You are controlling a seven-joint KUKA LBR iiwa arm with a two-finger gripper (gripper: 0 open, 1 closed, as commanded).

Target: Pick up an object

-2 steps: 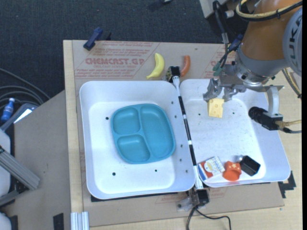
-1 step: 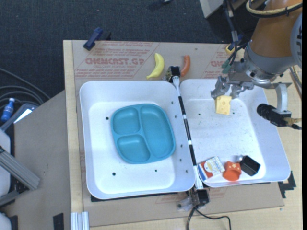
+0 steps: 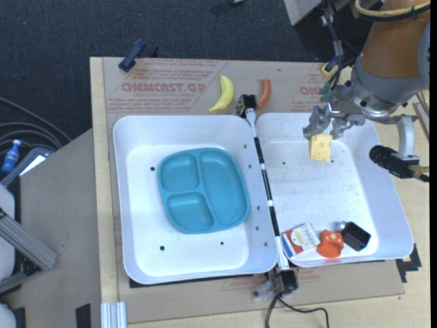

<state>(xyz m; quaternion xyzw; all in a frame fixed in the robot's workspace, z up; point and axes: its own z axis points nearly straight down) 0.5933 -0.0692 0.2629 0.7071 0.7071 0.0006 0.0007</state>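
My gripper (image 3: 328, 127) hangs over the far part of the right bin (image 3: 382, 203). A pale yellow block (image 3: 321, 148) sits directly under it, its top edge reaching the gripper's tip; whether the block is gripped or just lying in the bin is unclear. At the bin's near edge lie a red and white carton (image 3: 300, 238), an orange object (image 3: 330, 245) and a small black object (image 3: 356, 236).
A blue divided plate (image 3: 203, 188) lies in the left bin (image 3: 136, 183). Behind the bins, a yellow banana (image 3: 222, 94) and an orange-red piece (image 3: 263, 93) rest on the board, with a blue clamp (image 3: 132, 55) at the board's far left corner.
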